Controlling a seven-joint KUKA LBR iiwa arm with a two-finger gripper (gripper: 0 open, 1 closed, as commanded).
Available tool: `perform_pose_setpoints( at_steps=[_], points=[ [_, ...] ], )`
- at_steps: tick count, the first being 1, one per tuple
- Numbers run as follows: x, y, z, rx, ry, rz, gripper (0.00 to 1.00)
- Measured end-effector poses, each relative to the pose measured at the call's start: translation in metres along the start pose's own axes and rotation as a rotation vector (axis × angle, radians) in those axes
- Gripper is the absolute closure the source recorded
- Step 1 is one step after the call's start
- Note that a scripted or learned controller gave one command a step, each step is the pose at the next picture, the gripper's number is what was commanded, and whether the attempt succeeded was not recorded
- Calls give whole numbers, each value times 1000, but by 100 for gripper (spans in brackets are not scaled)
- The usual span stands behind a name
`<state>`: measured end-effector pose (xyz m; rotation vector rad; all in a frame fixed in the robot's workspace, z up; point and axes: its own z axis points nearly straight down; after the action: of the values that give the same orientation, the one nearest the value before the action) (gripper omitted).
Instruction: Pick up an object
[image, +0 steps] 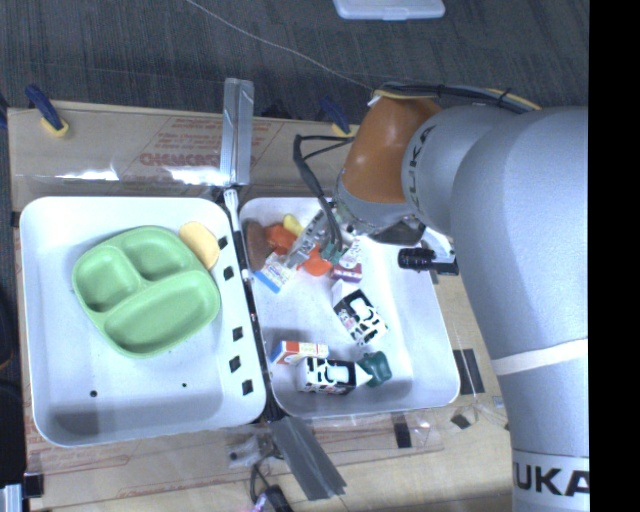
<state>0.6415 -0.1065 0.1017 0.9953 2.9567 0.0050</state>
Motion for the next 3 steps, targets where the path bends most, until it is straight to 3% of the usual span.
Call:
perform_pose_setpoints(
  at_steps=[1,2,3],
  points=[
    [6,-79,-2,2,1,4,0],
    [54,-66,-3,1,-2,38,0],
    [71,-48,-3,2,-5,40,0]
  ],
)
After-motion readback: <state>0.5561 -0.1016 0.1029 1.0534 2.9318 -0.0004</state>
